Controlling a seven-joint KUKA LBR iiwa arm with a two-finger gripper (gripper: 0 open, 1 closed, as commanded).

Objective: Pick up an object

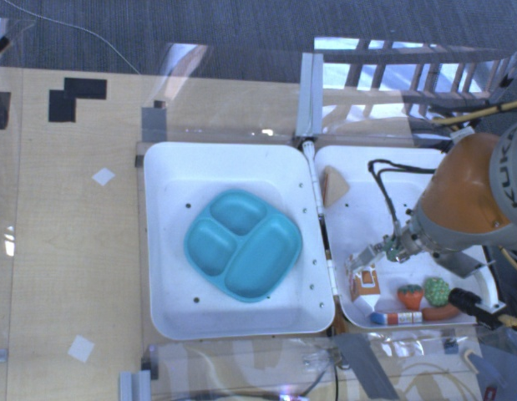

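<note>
Blue divided plate [244, 245] in left bin [166, 224], claw [367, 261] over right bin's [346, 224] orange-labelled packet [366, 284], print unreadable, grip state unclear

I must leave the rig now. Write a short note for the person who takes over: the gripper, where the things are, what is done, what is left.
Gripper: low in the right bin, just above the small orange-and-white packet. No object is visible between its fingers.
Right bin: packet, strawberry toy, green round toy and red marker-like stick crowd the near edge; a tan wedge lies at the far left corner.
Left bin: blue divided plate.
Done: arm is over the objects. Left: grasp and lift one.
</note>
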